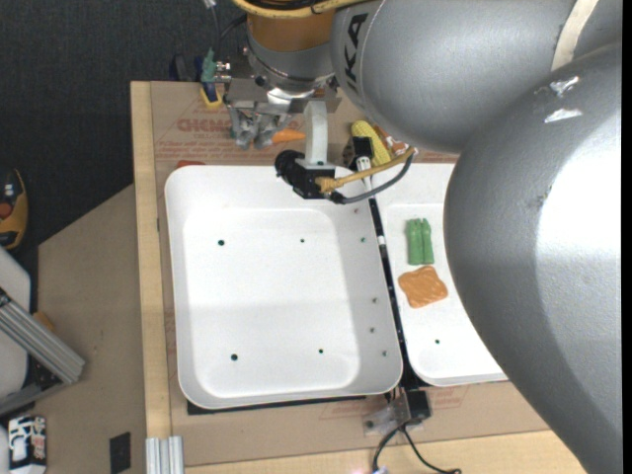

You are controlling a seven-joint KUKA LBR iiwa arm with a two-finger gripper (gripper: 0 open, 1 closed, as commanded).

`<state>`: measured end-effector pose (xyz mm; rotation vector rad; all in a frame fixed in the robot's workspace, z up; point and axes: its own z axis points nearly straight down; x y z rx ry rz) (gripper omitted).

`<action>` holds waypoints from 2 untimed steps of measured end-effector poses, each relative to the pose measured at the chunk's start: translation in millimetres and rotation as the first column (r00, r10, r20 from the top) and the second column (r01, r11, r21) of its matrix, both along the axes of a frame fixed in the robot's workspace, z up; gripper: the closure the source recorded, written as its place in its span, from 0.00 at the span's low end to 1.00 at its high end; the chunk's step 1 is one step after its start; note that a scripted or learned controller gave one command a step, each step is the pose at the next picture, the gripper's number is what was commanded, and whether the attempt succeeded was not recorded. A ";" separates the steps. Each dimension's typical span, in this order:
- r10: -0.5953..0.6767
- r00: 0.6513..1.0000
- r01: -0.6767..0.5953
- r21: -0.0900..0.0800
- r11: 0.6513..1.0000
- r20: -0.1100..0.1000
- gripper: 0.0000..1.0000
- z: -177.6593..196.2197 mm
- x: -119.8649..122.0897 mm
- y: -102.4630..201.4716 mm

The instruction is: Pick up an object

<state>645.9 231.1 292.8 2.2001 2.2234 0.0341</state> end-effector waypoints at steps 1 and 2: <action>0.000 1.000 0.000 0.000 1.000 0.002 1.00 10.3 0.3 0.4; 0.001 1.000 -0.001 0.001 1.000 0.005 1.00 20.8 0.7 0.9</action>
